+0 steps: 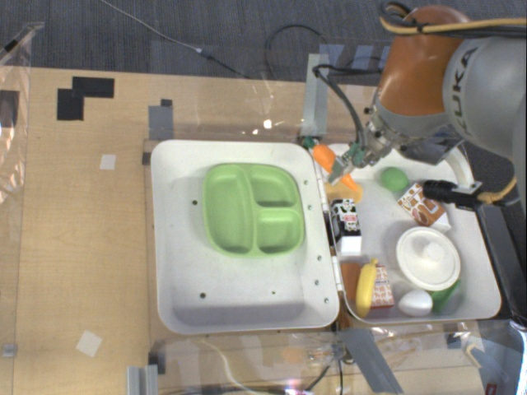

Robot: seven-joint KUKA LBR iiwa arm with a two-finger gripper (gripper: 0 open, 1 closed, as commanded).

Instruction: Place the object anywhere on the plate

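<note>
The green divided plate (pixel 251 208) lies in the left white bin (pixel 177 245). My gripper (pixel 352 160) hangs over the left edge of the right bin (pixel 486 290), close to the wall between the two bins. An orange carrot-like object (pixel 326 156) sits right at its tip, reaching over that wall towards the plate. The wrist hides where the two meet, so a grasp cannot be made out. Another orange piece (pixel 344 188) lies just below the gripper.
The right bin holds a cow-patterned carton (pixel 346 219), a green ball (pixel 394 178), a brown packet (pixel 422 206), a white bowl (pixel 428 255), a banana (pixel 366 283), a red box (pixel 382 293) and a white egg (pixel 415 303). The arm (pixel 428 72) covers the back right.
</note>
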